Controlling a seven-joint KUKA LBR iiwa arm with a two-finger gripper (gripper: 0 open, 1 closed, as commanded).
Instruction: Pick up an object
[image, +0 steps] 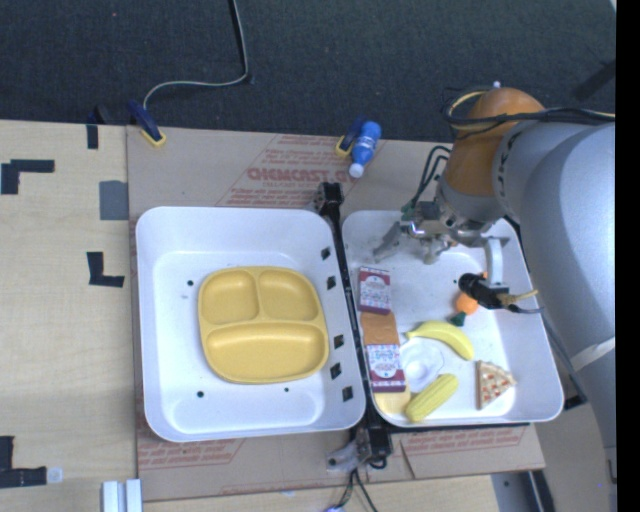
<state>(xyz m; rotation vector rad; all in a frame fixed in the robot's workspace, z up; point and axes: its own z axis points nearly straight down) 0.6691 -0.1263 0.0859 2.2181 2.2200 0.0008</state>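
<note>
Over on the right side of the worktop, the gripper (415, 243) hangs low over the far end of the right bin (527, 395), its two metal fingers spread apart with nothing between them. It sits above bare white floor, so my read is that the arm is lining up for a drop onto something further down the bin. And what a spread below it: a long flat red-and-tan box (379, 330) lies along the bin's left wall, its long axis running from the far end towards the near end, just near-side of the gripper. Beside it a banana (446, 337) curves across the middle, long axis lying mostly left to right and tips curling down towards the near side. A corn cob (432, 396) lies slantwise near the front, one end pointing to the near-left corner, the other up and right. A pizza slice (492, 383) sits just right of it, apparently widening towards the far side. A small orange piece (467, 303) rests close to the right wall, partly behind a dark fitting, hard to make out. The box looks the likeliest target, being nearest the open gripper. Meanwhile the left bin (160, 330) carries a yellow divided plate (264, 324), lying flat and well apart from the action. Nothing is lifted yet.
</note>
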